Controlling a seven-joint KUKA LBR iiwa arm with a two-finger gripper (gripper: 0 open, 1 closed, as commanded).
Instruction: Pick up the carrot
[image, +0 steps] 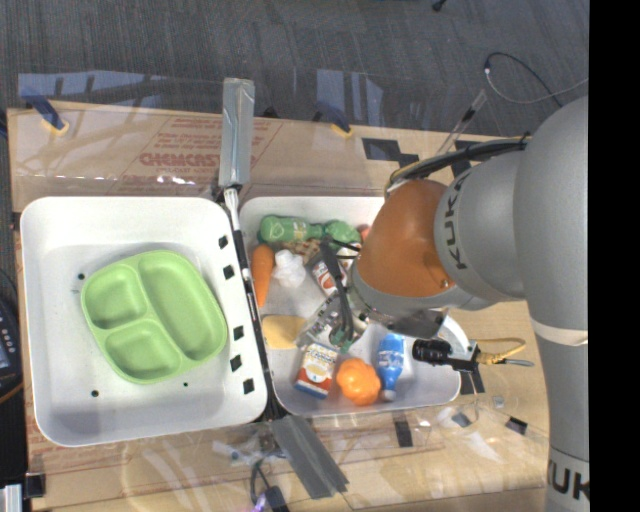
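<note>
While the carrot (262, 274) lies along the right bin's (455, 390) left wall, the tool (335, 325) hangs mid-bin over clutter; its opening cannot be told. A descent here would likely catch the carton (317, 368) or orange (357, 382) instead.

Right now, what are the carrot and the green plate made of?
The carrot looks like smooth toy plastic: an even orange with a dull sheen, though real isn't ruled out. The green plate looks like moulded plastic: one flat lime colour, rounded compartments, soft matte shine.
</note>
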